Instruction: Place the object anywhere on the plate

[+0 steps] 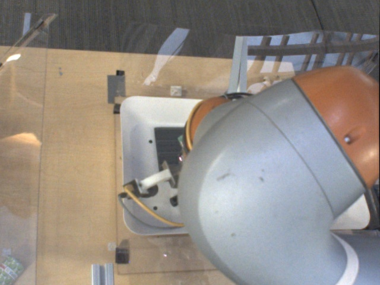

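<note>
My grey arm with its orange band hangs over both bins and hides most of them. The gripper reaches down into the left white bin, near its front left corner, with most of it hidden under the arm. A dark flat rectangular shape lies on the bin floor just behind the gripper, with a small green bit at its right edge. I cannot tell what either one is. Whatever else lies in the bins is covered by the arm.
The wooden bench stretches to the left of the bin. Small black blocks stand by the bin's far and near left corners. A strip of the right bin's rim peeks out beside the arm.
</note>
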You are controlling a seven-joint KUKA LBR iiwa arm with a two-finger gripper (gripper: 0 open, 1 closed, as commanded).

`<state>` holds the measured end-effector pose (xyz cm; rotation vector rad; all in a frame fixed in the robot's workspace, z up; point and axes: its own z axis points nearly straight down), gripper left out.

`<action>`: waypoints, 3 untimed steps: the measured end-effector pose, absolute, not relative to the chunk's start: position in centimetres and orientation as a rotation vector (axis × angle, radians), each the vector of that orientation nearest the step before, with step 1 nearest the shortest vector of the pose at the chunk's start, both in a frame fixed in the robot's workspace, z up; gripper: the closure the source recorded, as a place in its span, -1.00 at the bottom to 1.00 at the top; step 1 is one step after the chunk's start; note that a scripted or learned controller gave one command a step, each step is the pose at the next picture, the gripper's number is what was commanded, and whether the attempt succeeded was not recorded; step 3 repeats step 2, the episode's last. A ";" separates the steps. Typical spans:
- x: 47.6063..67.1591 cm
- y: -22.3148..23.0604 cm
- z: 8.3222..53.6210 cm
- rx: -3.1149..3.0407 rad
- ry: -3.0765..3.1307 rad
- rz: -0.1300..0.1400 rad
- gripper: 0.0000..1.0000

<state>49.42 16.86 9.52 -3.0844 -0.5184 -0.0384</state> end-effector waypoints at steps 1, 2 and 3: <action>49.4 23.7 9.5 -3.115 -0.338 -0.036 1.00; 49.4 23.7 9.5 -3.117 -0.317 -0.036 1.00; 49.4 23.7 9.5 -3.117 -0.317 -0.036 1.00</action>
